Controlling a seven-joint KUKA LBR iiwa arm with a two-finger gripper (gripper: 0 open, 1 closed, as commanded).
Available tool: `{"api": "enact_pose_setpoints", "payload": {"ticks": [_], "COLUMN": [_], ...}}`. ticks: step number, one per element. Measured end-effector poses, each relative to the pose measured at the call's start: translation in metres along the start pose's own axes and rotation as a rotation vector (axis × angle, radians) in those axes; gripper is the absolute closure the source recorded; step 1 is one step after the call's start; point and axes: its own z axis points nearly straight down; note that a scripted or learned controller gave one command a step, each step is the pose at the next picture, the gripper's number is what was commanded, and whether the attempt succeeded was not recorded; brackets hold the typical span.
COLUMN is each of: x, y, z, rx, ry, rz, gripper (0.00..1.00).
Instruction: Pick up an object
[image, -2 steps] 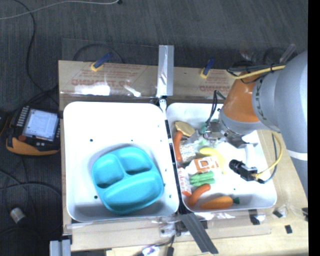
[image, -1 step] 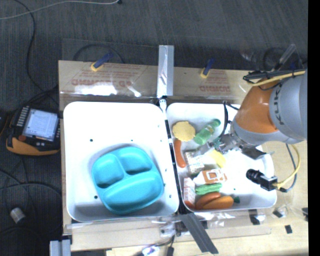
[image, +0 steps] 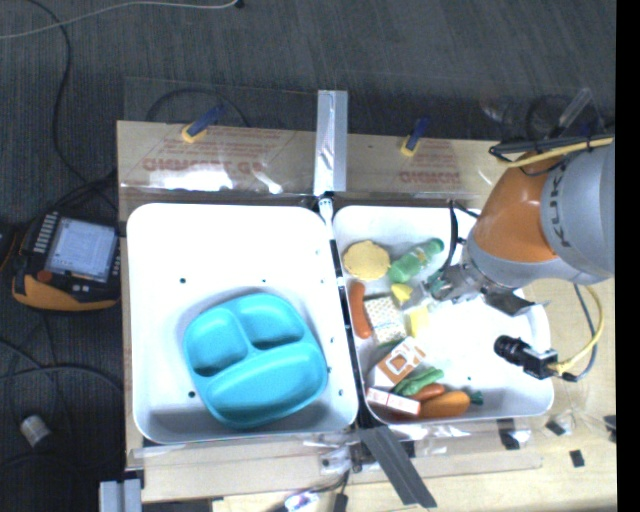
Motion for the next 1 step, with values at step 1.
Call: {"api": "enact_pose_setpoints", "payload": {"ticks": [1], "x": [0.0678], "y": [0.0434], "z": [-0.1732], "rx": [0.036], "ry": [0.001], "rz": [0.058], "gripper": [1.00]}}
